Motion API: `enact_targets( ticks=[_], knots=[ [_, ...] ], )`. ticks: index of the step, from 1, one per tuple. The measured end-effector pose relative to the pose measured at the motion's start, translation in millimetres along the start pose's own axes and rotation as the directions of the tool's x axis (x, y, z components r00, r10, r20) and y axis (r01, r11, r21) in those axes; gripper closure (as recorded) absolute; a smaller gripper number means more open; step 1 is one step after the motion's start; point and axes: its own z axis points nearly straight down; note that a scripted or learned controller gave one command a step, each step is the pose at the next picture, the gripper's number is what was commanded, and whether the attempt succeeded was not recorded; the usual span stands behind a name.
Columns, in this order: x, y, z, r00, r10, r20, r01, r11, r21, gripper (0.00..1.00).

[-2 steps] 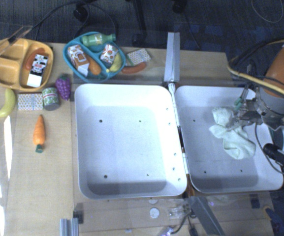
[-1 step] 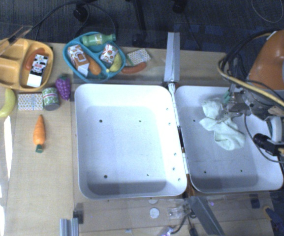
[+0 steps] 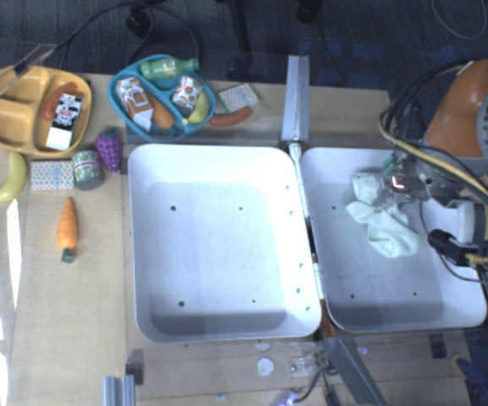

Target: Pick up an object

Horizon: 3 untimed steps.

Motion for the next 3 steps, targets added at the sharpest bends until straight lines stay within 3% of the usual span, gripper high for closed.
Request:
enact_targets(
  ticks=[1,2,3],
  knots=[
    [46.5,34.9,-80.1,0.986,-0.164,0.001,0.164,0.986,-0.002,1.00],
    [10.2,7.0,-62.0,0.931,-0.366,0.000,0.366,0.931,0.000,1.00],
    [-5.7,54.9,-57.8,0.940,-0.341,0.001,0.341,0.940,-0.002,1.00]
  ],
)
